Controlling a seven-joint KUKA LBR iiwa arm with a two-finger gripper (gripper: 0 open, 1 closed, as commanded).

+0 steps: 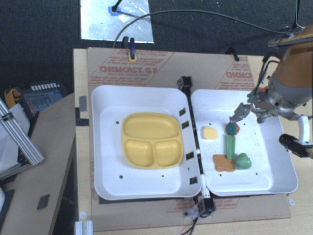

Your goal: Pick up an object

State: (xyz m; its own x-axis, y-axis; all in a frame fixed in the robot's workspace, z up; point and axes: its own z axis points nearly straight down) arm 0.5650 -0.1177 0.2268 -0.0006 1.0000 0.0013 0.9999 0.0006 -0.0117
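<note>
Your claw [243, 112] hangs over the right bin [279, 177], just up and right of the green stick [230, 147]; you cannot tell how it stands. Beside that stick's top sits a small round red-and-teal piece [232, 129]; left lies a yellow piece [210, 132], at its foot an orange piece [224, 163] and a green lump [243, 161]. The left bin [105, 180] holds a yellow divided tray [150, 139]. Bare floor lies toward the right bin's far rim.

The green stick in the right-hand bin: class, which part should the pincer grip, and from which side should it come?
Grip the green stick at mid-shaft, coming from above with the fingers closing across its narrow width. It lies flat and long, running away from the camera. Its far end meets a small round piece and its near end an orange piece, so the middle is probably freest.
</note>
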